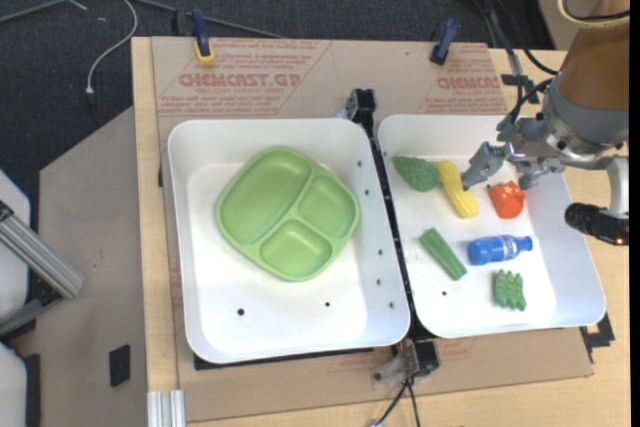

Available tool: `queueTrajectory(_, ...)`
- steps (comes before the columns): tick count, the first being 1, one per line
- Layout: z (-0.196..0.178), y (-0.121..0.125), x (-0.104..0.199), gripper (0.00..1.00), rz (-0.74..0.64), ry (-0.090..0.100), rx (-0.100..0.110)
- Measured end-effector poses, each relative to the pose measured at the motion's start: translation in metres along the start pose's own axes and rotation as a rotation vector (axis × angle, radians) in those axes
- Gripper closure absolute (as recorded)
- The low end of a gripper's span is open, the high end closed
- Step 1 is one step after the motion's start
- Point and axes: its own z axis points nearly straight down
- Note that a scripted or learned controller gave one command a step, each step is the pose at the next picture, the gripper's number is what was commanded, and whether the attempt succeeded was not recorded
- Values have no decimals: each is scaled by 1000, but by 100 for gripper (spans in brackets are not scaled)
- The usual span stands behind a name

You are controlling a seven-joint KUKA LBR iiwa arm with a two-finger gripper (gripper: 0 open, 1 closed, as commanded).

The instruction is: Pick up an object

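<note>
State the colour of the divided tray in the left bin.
Light green; the divided tray shows plainly in the camera view.

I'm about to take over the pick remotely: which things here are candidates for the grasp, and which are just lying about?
Candidates, all in the right bin:
- orange object, nearest the gripper
- yellow corn-like piece
- blue bottle
- green leafy piece
- green stick
- green ridged piece

Lying about:
- green divided plate in the left bin
- blue clamps
- white cable
</note>
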Motion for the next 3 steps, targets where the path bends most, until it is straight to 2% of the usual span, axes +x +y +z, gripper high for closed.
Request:
queueTrajectory(1, 0, 0, 0, 0, 0, 0, 0)
queueTrajectory(2, 44, -1, -8, 0, 1, 0, 1)
queueTrajectory(3, 106, 4, -6, 0, 1, 1, 5)
